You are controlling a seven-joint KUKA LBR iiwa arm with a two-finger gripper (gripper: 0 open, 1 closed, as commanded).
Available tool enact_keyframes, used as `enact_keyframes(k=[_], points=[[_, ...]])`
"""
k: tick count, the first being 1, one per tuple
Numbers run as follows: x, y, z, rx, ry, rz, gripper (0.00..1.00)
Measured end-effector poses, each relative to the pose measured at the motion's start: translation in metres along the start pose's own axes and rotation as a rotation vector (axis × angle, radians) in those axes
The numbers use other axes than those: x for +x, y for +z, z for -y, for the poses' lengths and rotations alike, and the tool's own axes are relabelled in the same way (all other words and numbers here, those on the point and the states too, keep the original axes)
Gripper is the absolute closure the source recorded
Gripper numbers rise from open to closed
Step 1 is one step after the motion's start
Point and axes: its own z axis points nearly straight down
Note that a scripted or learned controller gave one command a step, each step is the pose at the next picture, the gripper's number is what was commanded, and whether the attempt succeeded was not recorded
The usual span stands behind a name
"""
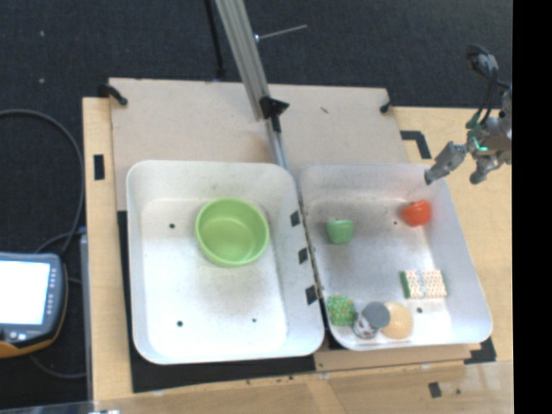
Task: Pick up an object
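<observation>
Red object (417,213) lies at two o'clock in the right bin (457,257), ungrasped. Pincer (460,164) hovers just outside that bin's upper right rim, fingers spread, holding nothing; the whole pick remains.

Inventory count. White bins: two, left bin (155,317) and right bin (461,270). Left bin contents: one green bowl (231,231). Right bin contents: six items, namely one small green cup (340,230), one red-orange object (417,213), one patterned block (423,284), one green textured ball (341,309), one grey round item (374,316), one tan round item (398,321).
</observation>
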Motion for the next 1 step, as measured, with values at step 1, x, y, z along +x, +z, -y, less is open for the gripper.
enact_keyframes(k=[1], points=[[-0.0031, 0.0523, -0.0095, 0.004, 0.002, -0.001, 0.00]])
